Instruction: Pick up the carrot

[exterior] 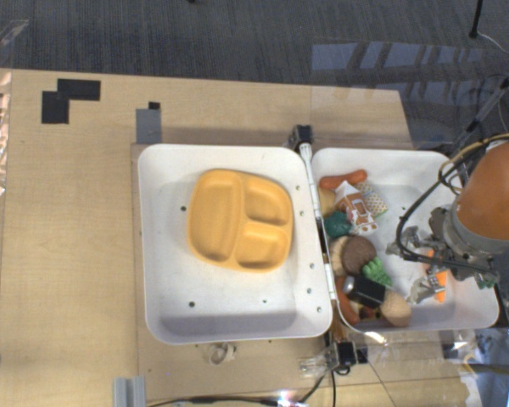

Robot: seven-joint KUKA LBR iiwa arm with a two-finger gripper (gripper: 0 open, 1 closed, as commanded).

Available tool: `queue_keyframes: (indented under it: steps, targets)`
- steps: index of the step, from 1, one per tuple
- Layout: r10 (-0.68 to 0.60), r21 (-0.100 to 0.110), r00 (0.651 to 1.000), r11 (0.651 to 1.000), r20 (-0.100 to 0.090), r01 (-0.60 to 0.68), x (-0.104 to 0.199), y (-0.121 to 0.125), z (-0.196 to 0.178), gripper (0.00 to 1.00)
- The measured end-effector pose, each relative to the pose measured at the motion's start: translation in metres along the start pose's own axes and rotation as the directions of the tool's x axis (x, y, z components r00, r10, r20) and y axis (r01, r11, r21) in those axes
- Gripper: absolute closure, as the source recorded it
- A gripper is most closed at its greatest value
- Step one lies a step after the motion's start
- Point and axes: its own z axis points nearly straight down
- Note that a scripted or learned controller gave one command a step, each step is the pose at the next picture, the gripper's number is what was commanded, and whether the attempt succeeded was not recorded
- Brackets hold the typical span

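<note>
The carrot (439, 284) is a small orange piece near the front right of the right bin (407, 170). Only a short strip of it shows, partly covered by the gripper's metal parts. My gripper (431, 276) hangs low over that spot, right at the carrot, below the arm's orange band (494, 195). Whether the carrot is held is not visible from this angle.
A pile of toy food lies along the right bin's left side: a sausage (343, 179), a small carton (358, 208), a brown round piece (354, 253), a green piece (375, 270) and a black block (368, 292). The left bin (165, 227) holds a yellow divided tray (239, 219).
</note>
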Motion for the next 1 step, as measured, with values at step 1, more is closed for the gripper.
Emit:
queue_keyframes:
  steps: [1]
  targets:
    - [0.171, -0.010, 0.985, 0.985, -0.015, -0.172, 0.0127, -0.0337, 0.0138, 0.00]
